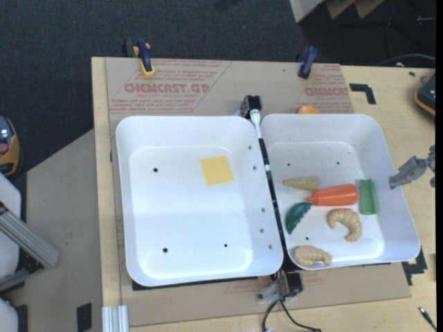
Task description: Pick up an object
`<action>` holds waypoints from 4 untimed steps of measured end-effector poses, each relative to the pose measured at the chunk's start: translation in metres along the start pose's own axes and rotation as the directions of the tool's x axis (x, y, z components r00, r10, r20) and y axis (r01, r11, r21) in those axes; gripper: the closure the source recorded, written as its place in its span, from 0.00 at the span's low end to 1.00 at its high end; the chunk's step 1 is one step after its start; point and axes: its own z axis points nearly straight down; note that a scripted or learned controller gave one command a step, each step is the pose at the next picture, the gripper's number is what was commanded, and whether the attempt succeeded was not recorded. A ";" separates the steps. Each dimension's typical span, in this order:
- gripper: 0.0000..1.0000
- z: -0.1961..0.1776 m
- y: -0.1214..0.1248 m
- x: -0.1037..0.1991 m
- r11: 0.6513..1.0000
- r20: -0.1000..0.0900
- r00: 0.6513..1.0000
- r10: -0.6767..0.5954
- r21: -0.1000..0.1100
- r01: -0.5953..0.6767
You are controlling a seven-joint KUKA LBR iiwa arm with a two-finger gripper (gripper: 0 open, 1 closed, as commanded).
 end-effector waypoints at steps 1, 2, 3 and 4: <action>0.00 -0.124 0.056 0.091 1.000 0.001 1.000 -0.014 -0.018 0.014; 0.00 -0.263 -0.002 0.063 1.000 0.005 1.000 0.003 -0.020 -0.003; 1.00 -0.265 0.001 0.065 1.000 0.003 1.000 -0.001 -0.006 0.001; 1.00 -0.253 0.000 0.091 1.000 -0.002 1.000 -0.002 0.002 0.002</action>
